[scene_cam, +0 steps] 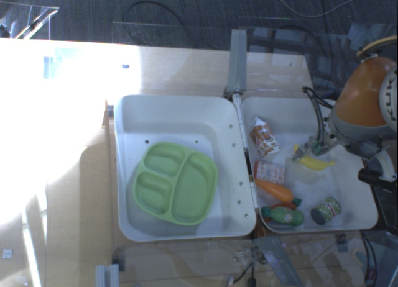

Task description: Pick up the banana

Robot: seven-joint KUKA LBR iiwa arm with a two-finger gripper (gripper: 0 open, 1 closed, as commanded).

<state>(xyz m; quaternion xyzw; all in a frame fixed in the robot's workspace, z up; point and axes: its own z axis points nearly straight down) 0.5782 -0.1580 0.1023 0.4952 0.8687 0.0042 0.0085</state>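
Over at the right of the frame, your gripper point(306, 151) sits just left of the banana point(316, 163) in the right bin point(370, 217); can't tell how wide its claw is.

The yellow banana point(317, 163) is lying flat on the right bin's point(370, 217) floor, toward its right side, lengthwise across the view.

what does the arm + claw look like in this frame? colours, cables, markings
Grey arm with a large rounded orange band above the wrist. Partial dark lettering shows on a pale panel at the right edge; unreadable. Black cables loop along the wrist toward the claw, which is small, metallic grey with a greenish tint. A yellowish hose arcs above the orange band.
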